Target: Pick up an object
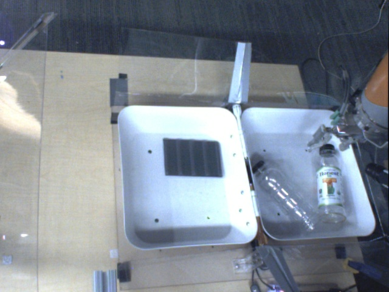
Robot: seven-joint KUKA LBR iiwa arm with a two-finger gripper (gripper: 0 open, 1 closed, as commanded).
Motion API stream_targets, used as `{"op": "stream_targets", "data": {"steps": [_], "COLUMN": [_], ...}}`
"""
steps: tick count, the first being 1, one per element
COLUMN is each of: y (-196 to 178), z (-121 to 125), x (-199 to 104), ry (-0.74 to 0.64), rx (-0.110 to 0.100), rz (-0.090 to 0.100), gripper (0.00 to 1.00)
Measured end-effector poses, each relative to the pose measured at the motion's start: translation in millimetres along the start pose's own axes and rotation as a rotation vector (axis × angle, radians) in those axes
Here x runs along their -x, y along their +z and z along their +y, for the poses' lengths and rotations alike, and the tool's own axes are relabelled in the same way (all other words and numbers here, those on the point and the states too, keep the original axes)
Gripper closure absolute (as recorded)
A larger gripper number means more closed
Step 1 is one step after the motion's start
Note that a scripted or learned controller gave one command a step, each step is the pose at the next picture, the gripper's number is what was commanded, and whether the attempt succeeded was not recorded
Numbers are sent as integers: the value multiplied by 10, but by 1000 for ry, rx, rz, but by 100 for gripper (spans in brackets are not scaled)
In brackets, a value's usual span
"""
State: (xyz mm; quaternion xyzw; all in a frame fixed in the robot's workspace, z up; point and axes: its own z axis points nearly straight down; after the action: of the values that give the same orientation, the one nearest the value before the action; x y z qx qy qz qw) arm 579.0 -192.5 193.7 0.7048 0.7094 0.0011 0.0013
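The jaws hang spread apart, gripping nothing, just above the cap of a labelled bottle lying in the right bin. A clear plastic bottle lies slantwise beside it. The left bin holds a dark ribbed pad.

The arm runs off the right edge, the end effector is too small to read, and the labelled bottle's print is blurred.

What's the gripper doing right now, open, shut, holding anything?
Gripper: over the right bin, just above the cap of the labelled bottle; open or shut cannot be told.
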Motion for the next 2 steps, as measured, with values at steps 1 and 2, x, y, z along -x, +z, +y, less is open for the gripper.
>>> {"op": "stream_targets", "data": {"steps": [1, 2], "y": [837, 1045], "z": [75, -28], "x": [53, -300], "ry": [-102, -267], "rx": [25, 8], "rz": [-1, -2], "gripper": [0, 0]}}
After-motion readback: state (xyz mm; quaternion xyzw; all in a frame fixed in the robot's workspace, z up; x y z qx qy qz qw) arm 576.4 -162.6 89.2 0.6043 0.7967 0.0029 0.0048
